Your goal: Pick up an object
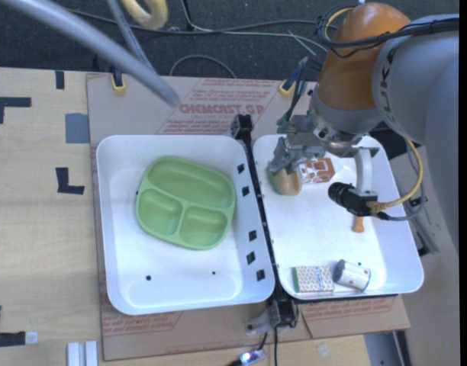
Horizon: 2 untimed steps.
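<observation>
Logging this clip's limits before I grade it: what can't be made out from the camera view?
- Gripper: finger state unclear, the arm's wrist covers it from above.
- Tan object: top hidden under the gripper; grasp undecidable.
- Red-and-white item: partly covered by the wrist.
- Small patterned box: print too small to read.

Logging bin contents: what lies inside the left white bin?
The left white bin holds one light-green plastic divided plate, lying flat toward its far side. Whatever is beneath the plate is covered.
</observation>
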Tool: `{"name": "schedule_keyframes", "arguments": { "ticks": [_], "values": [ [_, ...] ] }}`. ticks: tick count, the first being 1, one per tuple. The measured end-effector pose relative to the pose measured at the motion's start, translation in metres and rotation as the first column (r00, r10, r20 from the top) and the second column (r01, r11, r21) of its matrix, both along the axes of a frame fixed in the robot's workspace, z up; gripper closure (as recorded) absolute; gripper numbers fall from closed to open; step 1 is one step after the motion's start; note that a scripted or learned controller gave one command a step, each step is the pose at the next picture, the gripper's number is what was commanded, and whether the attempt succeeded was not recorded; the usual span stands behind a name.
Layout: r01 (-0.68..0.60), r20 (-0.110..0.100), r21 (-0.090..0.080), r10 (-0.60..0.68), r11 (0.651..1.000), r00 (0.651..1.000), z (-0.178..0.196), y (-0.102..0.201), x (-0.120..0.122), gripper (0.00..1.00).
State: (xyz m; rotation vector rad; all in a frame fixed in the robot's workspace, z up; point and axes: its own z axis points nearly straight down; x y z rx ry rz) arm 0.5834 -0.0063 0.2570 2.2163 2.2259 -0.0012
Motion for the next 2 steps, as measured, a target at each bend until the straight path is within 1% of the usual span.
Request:
{"name": "schedule_keyframes", "arguments": {
  "ticks": [1, 2],
  "values": [
    [-0.001, 0.000, 0.002, 0.001, 1.000, 1.000, 0.000, 0.048, 0.024, 1.00],
    [-0.001, 0.000, 0.001, 0.001, 1.000, 1.000, -0.010, 0.102, 0.053, 1.00]
  ]
}}
